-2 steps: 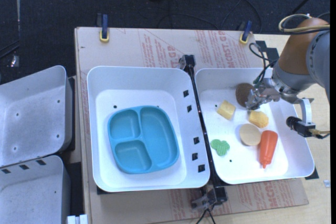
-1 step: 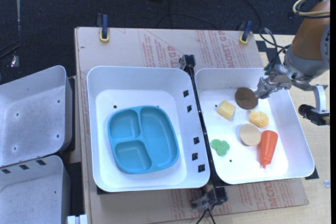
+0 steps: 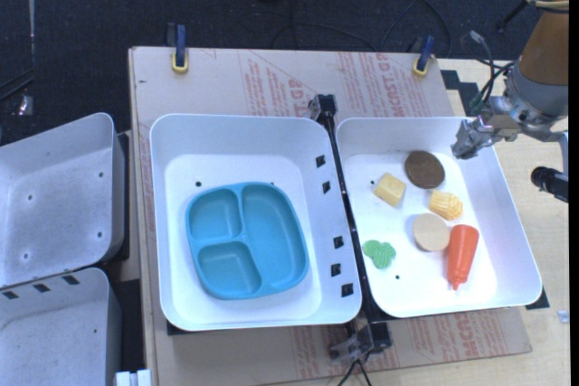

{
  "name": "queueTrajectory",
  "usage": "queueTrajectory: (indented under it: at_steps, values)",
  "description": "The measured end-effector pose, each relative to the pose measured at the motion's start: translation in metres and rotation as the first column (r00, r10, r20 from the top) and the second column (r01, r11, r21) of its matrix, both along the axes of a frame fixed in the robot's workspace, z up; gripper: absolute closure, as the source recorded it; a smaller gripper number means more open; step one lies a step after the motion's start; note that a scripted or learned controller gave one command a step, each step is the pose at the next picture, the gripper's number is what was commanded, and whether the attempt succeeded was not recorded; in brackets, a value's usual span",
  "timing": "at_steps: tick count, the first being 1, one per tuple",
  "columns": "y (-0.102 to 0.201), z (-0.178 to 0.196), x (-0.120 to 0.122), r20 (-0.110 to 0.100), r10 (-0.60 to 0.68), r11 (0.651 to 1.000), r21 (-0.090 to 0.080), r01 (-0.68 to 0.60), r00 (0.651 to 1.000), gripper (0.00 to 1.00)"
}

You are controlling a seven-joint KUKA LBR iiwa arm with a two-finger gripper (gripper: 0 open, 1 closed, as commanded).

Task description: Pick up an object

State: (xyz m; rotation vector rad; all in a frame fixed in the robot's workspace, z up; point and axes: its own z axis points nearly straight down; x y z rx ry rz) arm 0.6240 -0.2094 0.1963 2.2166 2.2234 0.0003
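Observation:
The right bin (image 3: 507, 221) holds several toy foods: a brown round disc (image 3: 423, 168), a pale yellow cheese block (image 3: 391, 190), a yellow corn piece (image 3: 446, 205), a beige round disc (image 3: 431, 232), an orange-red carrot (image 3: 460, 254) and a green broccoli piece (image 3: 379, 253). My gripper (image 3: 468, 143) hangs at the bin's upper right edge, right of the brown disc and apart from it. Nothing shows between its fingers.
The left bin (image 3: 172, 194) holds a blue three-compartment tray (image 3: 244, 240). A black divider strip (image 3: 336, 203) runs between the bins. Spare white bins (image 3: 54, 194) lie off the bench at left. Two yellow clamps (image 3: 180, 61) grip the board's back edge.

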Motion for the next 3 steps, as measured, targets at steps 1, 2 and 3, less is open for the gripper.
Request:
queueTrajectory:
  at_steps: [1, 2, 3]
  values:
    - [0.0, 0.02, 0.001, -0.002, 0.0, 1.0, 0.001, 0.0, 1.0, 1.0]
    - [0.049, 0.009, 0.002, -0.007, 0.005, 1.0, 0.004, -0.004, 1.0, 1.0]
    - [0.114, 0.008, 0.005, -0.006, 0.006, 1.0, 0.004, -0.006, 1.0, 1.0]
